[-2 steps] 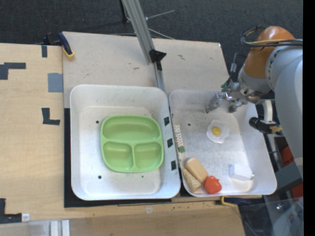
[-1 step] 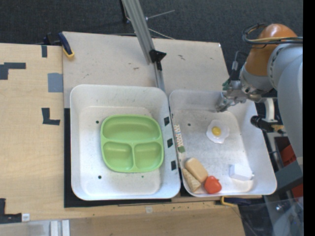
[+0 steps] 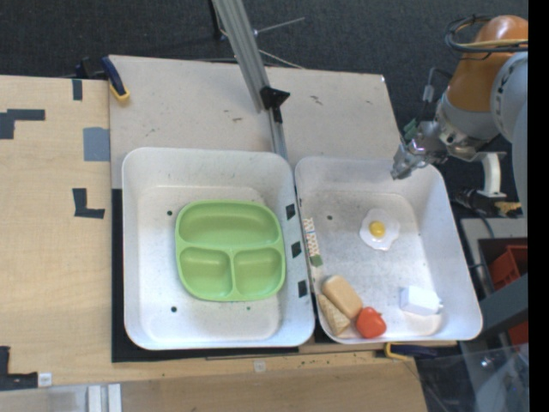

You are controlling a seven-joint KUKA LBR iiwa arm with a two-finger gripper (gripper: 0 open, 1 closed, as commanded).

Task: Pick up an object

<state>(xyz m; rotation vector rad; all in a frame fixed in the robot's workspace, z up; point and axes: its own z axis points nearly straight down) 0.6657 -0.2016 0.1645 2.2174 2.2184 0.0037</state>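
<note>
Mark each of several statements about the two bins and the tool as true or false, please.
1. The green plate lies in the left bin. True.
2. The fried egg lies on the green plate. False: it lies in the right bin.
3. The tool is above the far edge of the right bin. True.
4. The red tomato is between the tool's fingers. False: it lies at the near side of the right bin, beside the bread.
5. The green plate has three compartments. True.
</note>
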